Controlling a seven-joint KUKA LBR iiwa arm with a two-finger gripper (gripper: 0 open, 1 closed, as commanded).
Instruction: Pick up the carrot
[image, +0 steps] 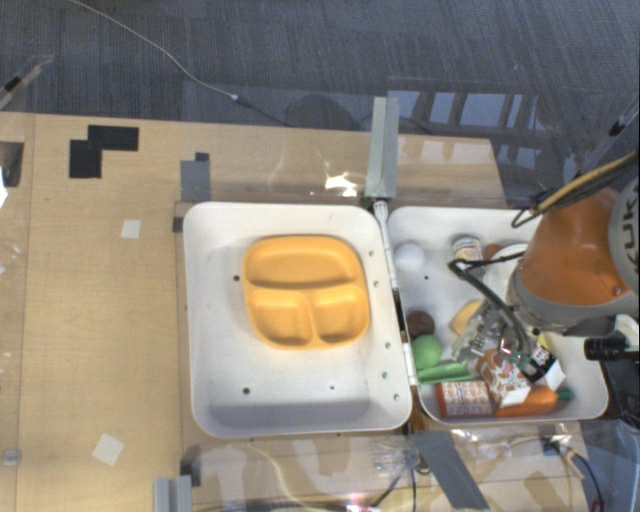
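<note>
Here the carrot (528, 402) lies at the near edge of the right bin (500, 222), just right of a red-labelled packet (466, 398) and just beyond the tool (497, 345) on its near side. Whether the tool is wide or narrow cannot be told. A green vegetable (436, 360), a white ball (409, 258), a dark round piece (421, 323) and a small jar (464, 246) share that bin. The left bin (215, 320) holds a yellow three-part tray (303, 290).

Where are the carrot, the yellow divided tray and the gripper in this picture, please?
carrot (532, 402): camera view, middle of its orange body.
yellow divided tray (303, 290): camera view, central divider.
gripper (487, 347): camera view, between its fingertips.
</note>
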